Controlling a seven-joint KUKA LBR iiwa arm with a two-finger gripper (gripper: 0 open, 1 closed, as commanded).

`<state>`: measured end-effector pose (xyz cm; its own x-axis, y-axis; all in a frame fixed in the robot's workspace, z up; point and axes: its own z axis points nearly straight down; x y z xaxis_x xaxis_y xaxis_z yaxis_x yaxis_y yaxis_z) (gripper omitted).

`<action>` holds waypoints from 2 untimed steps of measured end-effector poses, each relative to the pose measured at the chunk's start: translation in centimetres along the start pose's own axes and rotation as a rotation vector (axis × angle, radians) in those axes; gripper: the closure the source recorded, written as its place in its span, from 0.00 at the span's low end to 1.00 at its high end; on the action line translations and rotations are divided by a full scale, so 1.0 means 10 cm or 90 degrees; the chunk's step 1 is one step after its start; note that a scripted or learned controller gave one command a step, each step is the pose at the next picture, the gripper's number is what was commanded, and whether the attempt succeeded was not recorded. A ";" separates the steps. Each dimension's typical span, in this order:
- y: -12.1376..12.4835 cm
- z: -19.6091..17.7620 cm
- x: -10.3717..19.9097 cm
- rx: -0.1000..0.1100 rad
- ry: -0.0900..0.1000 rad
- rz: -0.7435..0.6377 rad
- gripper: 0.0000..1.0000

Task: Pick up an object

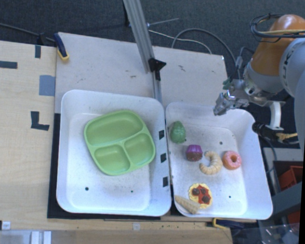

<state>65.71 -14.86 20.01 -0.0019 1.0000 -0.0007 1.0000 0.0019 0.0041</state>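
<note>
Bread stick at right bin front; gripper over far rim (fingers' state: can't tell).

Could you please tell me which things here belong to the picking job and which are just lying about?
Job: gripper; right bin with green toy, purple toy, croissant, donut, tart, cone.

Lying about: left bin, green tray, clamp, cables.

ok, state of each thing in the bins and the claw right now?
claw: over the right bin's far rim, nothing seen in it
green divided tray: flat in left bin
green toy vegetable: loose in right bin
purple toy: loose
croissant: loose, beside pink donut
small pizza: flat
</note>
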 end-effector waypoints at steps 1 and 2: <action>-0.05 -0.62 0.02 -0.001 0.000 0.000 1.00; -0.21 -0.65 0.56 0.003 0.001 -0.003 1.00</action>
<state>63.53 -9.21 26.48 -0.0059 1.0000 0.0015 1.0000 0.0059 -0.0012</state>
